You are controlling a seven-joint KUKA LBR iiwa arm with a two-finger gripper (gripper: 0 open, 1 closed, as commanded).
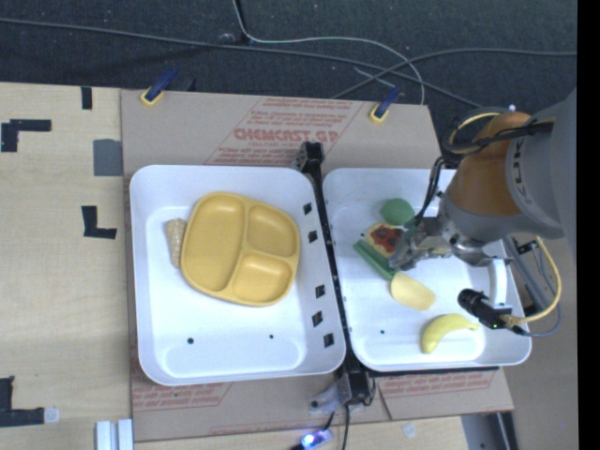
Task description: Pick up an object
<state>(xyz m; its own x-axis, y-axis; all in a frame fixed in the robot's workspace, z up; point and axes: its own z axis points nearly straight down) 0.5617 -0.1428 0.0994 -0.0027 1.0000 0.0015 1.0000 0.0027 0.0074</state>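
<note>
Dark carpet with loose cables lies behind the wooden surface [56, 279], where we see a cardboard sheet [281, 125] under two white bins. Red print on the cardboard reads "CHEMCAST GP"; the smaller lines beneath are too blurred for us to read.

We find a yellow divided plate [240, 248] in the left bin [159, 336], with a tan object [174, 240] tucked at its left edge. In the right bin [361, 350] lie a green round piece [397, 210], a flat green and red item [380, 245], a pale yellow lump [412, 292] and a yellow banana [447, 331].

Our gripper [410, 251] sits low over the green and red item, just above the pale lump. We cannot tell whether the fingers are spread or closed, nor whether anything sits between them.

We judge the green and red item the likely target. It looks like light, stiff toy plastic, smooth enough to slip, and lying flat it gives little to pinch; across its narrow width seems the best hold. The pale lump beside it looks rounder and easier to grip
</note>
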